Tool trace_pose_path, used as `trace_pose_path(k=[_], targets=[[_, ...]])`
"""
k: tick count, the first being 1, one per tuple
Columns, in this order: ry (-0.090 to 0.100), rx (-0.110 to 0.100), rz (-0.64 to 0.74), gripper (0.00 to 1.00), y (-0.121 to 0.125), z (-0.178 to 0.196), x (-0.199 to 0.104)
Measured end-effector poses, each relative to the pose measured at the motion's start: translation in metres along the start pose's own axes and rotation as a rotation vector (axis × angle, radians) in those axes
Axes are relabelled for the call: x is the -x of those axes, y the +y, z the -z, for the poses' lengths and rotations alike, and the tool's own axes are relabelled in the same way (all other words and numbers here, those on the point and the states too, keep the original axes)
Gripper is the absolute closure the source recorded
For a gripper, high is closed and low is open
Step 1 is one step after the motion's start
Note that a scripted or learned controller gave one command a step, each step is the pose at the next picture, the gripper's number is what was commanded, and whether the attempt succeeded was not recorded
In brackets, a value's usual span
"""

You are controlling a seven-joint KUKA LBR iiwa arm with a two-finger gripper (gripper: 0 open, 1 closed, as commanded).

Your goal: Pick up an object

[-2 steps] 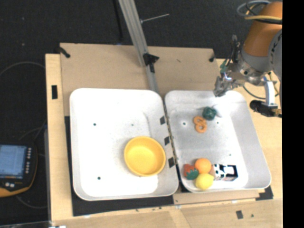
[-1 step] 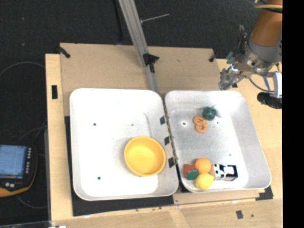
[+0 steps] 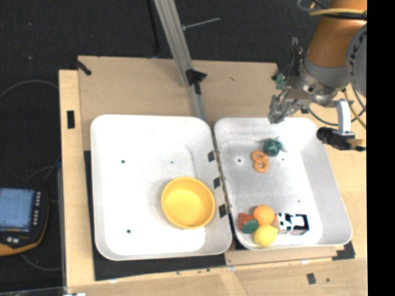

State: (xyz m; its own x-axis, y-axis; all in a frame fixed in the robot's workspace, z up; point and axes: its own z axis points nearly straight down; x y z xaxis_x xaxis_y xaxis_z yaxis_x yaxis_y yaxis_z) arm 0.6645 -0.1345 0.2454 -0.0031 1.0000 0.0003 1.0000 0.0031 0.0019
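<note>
- Candidate objects all sit in the right bin [image 3: 321,184]. Nearest the hand [image 3: 279,114]: a small dark green toy [image 3: 271,145], just below it in the frame, on the bin floor.
- Orange pretzel-shaped piece [image 3: 260,161] lies just beside the green toy, a bit further down and left of the hand.
- Well away from the hand, at the bin's near edge: a cluster of an orange ball [image 3: 264,214], a yellow ball [image 3: 266,235], a red-and-green piece [image 3: 247,222] and a black-and-white block [image 3: 292,223]. They are packed together; the balls look to be touching.
- Hand hangs over the far rim of the right bin, near its middle. Nothing visible between the fingers. Whether they are spread or closed — cannot tell, too small and dark against the rim.
- Arm [image 3: 330,39] comes in from the upper right, orange band above the wrist.
- Left bin [image 3: 123,140], well left of the hand, holds a yellow bowl [image 3: 187,202] upright near its lower right corner.
- Both bins sit side by side on the tan counter [image 3: 136,85].
- A grey metal pole [image 3: 176,39] slants up from between the bins' far corners, left of the hand.
</note>
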Motion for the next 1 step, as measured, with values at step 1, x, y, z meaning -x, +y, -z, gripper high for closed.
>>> trace_pose_path(k=[1], targets=[[0.001,-0.003,0.002,1.00,-0.0266,-0.0058,-0.0520]])
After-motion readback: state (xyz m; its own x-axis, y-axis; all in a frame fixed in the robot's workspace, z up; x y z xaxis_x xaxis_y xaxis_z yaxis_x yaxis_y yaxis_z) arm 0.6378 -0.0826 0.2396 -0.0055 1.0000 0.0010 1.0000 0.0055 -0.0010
